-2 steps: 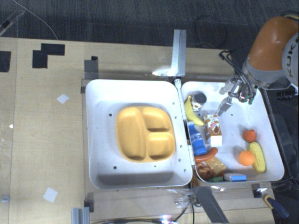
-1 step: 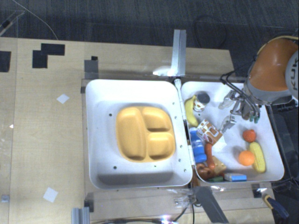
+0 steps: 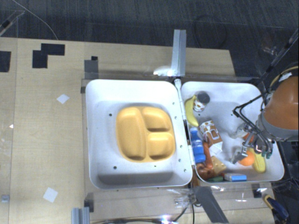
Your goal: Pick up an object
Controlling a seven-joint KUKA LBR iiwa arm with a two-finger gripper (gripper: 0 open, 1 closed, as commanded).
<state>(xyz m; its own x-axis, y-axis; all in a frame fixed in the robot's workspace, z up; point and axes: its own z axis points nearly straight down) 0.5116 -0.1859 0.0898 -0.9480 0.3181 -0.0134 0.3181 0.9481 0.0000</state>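
The right bin [image 3: 224, 90] holds a heap of small objects along its left and front sides. A yellow banana [image 3: 189, 110] lies by the left wall, with a small grey-capped bottle [image 3: 201, 100] beside it. Below them are a brown and white box [image 3: 210, 132], a blue bottle [image 3: 197, 148] and a blue and white marker [image 3: 236, 177]. My gripper [image 3: 244, 152] hangs low over the bin's front right part, just above an orange ball [image 3: 247, 161] and next to a yellow corn-like piece [image 3: 259, 163]. Cables and the wrist hide how it stands against the ball.
The left bin [image 3: 100, 125] carries a yellow divided plate [image 3: 145, 133] in its middle. The arm's orange band [image 3: 284, 107] looms over the right bin's right wall. A metal post [image 3: 179, 50] rises behind the seam between the bins.
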